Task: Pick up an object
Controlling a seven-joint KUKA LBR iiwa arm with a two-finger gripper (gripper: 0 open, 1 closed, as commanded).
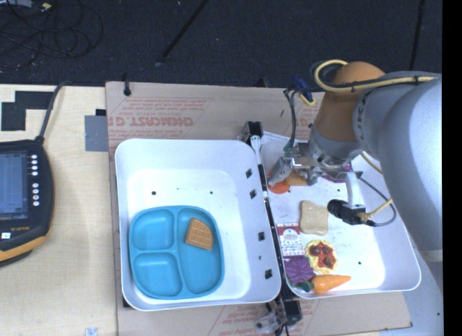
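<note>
My gripper is low in the right bin, at its far left corner by the wall between the bins. An orange and red toy food piece lies right under and beside it, partly hidden by the gripper. A slice of toy bread lies just in front of the gripper. Further forward are a pink and white packet, a yellow and red pizza-like piece, purple grapes and an orange carrot.
The left bin holds a blue divided plate with a brown waffle piece in its right compartment. A tablet-like pendant lies on the bench at far left. The arm's bulk covers the right bin's far right.
</note>
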